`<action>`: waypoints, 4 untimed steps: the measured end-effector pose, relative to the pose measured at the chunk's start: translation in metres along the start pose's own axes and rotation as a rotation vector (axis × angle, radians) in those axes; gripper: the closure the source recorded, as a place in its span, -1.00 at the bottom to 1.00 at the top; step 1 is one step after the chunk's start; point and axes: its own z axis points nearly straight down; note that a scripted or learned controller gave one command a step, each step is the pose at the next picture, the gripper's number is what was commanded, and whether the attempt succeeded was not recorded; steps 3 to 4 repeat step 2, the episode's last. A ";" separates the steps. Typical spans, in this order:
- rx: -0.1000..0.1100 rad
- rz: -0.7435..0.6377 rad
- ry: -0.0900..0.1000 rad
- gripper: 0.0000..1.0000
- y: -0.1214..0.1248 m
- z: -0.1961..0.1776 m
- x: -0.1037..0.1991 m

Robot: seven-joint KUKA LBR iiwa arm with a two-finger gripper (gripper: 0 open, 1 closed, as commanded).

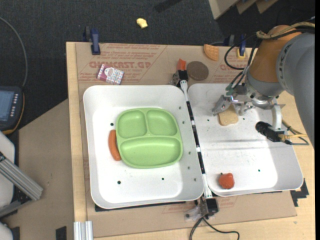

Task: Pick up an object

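In the right bin [260, 156] a flat tan piece [228, 118] lies near the far left corner. My gripper [230, 107] hangs right over the tan piece's far edge; it is open, with one metal finger [220, 106] to the piece's left and the other to its right. Nothing is held between them. A small red round object [226, 180] rests near the right bin's front edge. In the left bin [100, 174] an orange sausage-shaped object [114, 145] lies against the left side of a green divided plate [148, 136].
The grey arm with its orange band [272, 44] covers the right bin's far right corner, and a black cable part [267, 130] hangs over the bin's right side. On the cardboard behind the bins lie a brown disc [198, 70], a tan wedge [211, 51] and a pink card [110, 73].
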 end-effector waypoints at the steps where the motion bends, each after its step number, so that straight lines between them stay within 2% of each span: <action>1: -0.005 -0.002 -0.002 1.00 0.002 -0.011 0.000; 2: -0.014 -0.010 0.002 1.00 -0.006 -0.107 0.094; 4: -0.014 -0.010 0.002 1.00 -0.006 -0.107 0.094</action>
